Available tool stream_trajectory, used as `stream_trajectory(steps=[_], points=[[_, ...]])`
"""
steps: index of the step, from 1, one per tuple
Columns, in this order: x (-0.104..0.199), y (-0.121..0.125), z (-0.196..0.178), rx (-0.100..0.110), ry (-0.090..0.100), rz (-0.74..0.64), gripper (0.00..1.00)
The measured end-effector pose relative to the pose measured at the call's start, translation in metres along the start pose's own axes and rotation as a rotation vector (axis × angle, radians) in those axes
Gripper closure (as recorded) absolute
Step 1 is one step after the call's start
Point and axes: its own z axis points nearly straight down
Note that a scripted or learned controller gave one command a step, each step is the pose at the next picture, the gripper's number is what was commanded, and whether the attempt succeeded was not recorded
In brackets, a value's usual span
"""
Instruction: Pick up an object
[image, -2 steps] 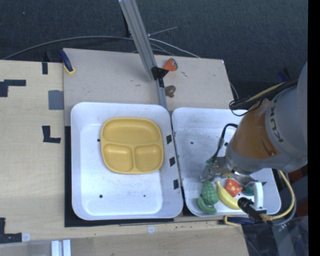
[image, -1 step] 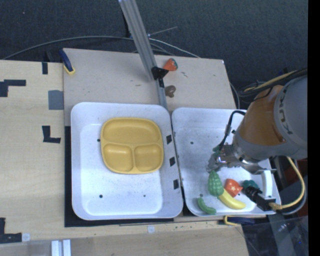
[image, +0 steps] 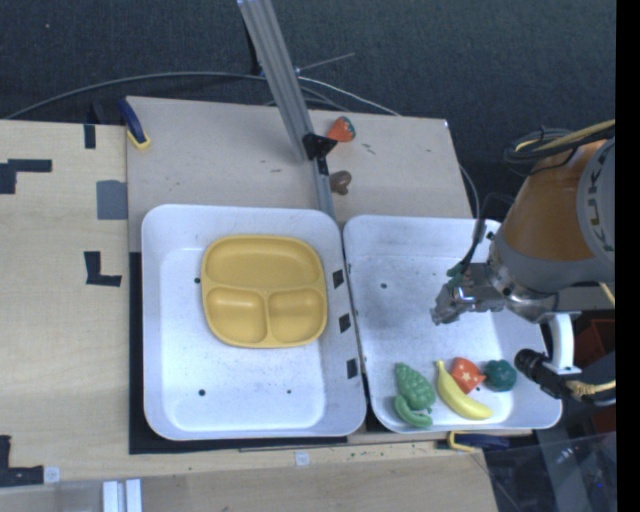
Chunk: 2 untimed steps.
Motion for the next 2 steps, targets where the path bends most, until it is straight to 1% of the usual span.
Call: stream_trajectory(steps=[1,2], points=[[0.004,0.003,-0.043,0.001,0.000,-0.001,1.00],[0.054,0.015,-0.029,0.007,0.002,-0.004,1.00]])
